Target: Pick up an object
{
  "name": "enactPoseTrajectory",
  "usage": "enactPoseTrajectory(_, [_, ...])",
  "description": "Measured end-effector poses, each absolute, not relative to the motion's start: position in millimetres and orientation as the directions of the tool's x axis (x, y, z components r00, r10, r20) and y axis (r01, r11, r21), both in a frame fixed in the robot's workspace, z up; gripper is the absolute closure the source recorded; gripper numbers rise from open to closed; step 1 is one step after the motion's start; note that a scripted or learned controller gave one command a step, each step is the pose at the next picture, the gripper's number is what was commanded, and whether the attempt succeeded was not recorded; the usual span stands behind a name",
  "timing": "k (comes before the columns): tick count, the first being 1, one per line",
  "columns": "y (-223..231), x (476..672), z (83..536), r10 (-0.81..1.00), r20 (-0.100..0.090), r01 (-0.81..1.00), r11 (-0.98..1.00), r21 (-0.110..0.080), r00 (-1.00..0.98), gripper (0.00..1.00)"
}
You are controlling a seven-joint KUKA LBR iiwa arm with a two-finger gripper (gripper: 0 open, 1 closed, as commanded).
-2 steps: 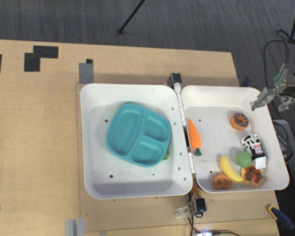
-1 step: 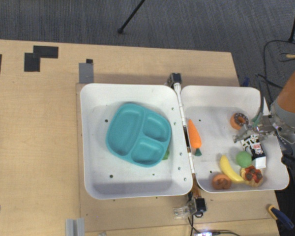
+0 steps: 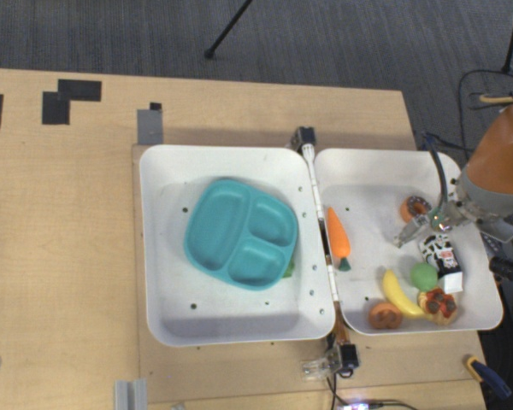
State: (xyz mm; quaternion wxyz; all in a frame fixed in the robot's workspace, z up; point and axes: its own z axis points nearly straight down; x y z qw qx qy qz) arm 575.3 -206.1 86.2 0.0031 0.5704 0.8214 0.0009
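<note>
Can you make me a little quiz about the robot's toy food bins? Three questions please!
1. True or false: the teal divided plate lies in the left bin.
2. Which toy lies closest to the divider between the bins? A) the banana B) the carrot C) the green ball
3. Fill in the missing word: the gripper is over the ______ bin.

Key: 1. True. 2. B, the carrot lies along the right bin's left edge, beside the divider. 3. Right.
</note>
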Motion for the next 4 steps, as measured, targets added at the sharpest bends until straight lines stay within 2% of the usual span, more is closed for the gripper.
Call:
enactPoseTrajectory(1, [-188, 633.9, 86, 0.807, -0.005, 0.807, 0.591, 0.004, -0.591, 0.0])
enactPoseTrajectory(2, [-140, 667.2, 85, 0.887, 0.0, 0.887, 0.462, -0.005, -0.462, 0.0])
enactPoseTrajectory(3, [-138, 670.6, 97, 0.885, -0.006, 0.885, 0.466, 0.008, -0.466, 1.0])
enactPoseTrajectory(4, [-115, 619.7, 210, 0.909, -0.005, 0.909, 0.416, 0.007, -0.416, 1.0])
